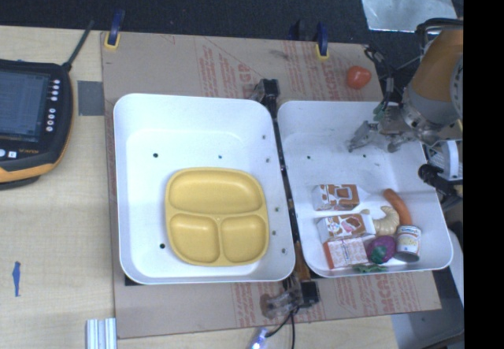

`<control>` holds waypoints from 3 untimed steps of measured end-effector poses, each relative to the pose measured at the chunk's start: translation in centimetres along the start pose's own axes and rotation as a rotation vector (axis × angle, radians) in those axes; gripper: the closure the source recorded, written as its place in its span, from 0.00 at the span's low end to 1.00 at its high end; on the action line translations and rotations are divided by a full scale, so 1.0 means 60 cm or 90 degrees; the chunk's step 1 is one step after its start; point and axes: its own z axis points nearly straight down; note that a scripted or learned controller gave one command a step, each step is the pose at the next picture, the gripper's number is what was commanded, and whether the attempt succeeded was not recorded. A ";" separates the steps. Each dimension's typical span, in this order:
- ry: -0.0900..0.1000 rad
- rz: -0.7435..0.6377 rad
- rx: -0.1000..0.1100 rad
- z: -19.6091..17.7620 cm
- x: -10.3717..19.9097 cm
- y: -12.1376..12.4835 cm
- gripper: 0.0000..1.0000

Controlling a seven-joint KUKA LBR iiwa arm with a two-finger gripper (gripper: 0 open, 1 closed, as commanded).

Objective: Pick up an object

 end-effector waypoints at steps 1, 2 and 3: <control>-0.001 0.000 0.000 -0.187 0.000 -0.150 0.00; -0.002 0.000 -0.002 -0.012 -0.001 -0.235 0.00; -0.002 -0.003 0.000 -0.028 -0.002 -0.236 1.00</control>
